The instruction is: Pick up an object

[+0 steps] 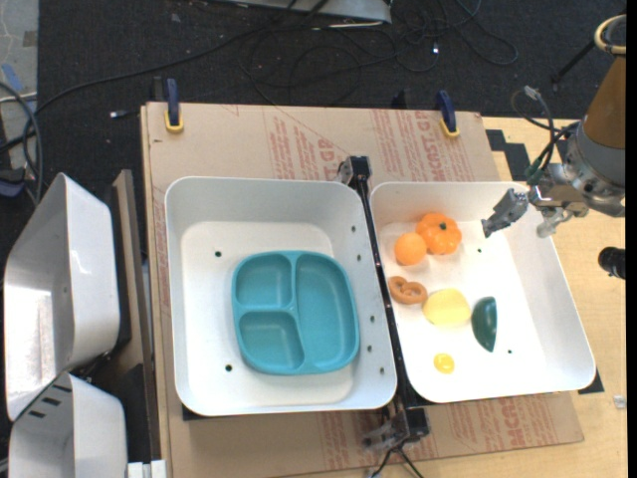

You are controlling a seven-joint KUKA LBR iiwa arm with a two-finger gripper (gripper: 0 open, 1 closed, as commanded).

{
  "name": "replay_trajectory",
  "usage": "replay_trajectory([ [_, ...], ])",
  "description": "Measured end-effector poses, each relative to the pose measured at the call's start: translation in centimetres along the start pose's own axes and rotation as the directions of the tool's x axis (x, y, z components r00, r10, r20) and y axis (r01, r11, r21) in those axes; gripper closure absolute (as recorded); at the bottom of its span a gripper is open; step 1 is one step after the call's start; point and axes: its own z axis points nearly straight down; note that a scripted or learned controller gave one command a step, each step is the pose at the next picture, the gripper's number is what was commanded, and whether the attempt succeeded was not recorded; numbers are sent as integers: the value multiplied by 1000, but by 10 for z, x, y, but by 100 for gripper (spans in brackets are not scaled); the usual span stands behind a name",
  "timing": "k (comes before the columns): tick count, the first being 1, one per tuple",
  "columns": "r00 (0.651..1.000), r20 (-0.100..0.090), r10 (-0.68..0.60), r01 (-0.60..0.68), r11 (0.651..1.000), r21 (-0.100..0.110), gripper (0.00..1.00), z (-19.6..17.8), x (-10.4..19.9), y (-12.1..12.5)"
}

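White plastic bins stand side by side. In the right bin (pixel 557 297) we see, nearest, a small yellow piece (pixel 444 363), a dark green object (pixel 485 324), a yellow lemon (pixel 448 308), a brown pretzel (pixel 406 290), then an orange (pixel 410 249) touching a small pumpkin (pixel 439 233). The gripper (pixel 526 212) hovers above the far right part, fingers spread, holding nothing. The left bin (pixel 189 267) bears a teal divided plate (pixel 295 312).

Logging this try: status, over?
End effector open, holding nothing, above right bin's far edge. Small pumpkin nearest, untouched. Path clear.
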Motion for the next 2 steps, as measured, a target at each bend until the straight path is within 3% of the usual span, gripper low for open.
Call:
replay_trajectory([
  [1,1000,3,-3,3,1000,-13,0,-7,1,2],
  [2,1000,2,-2,2,1000,-9,0,44,-4,12],
])
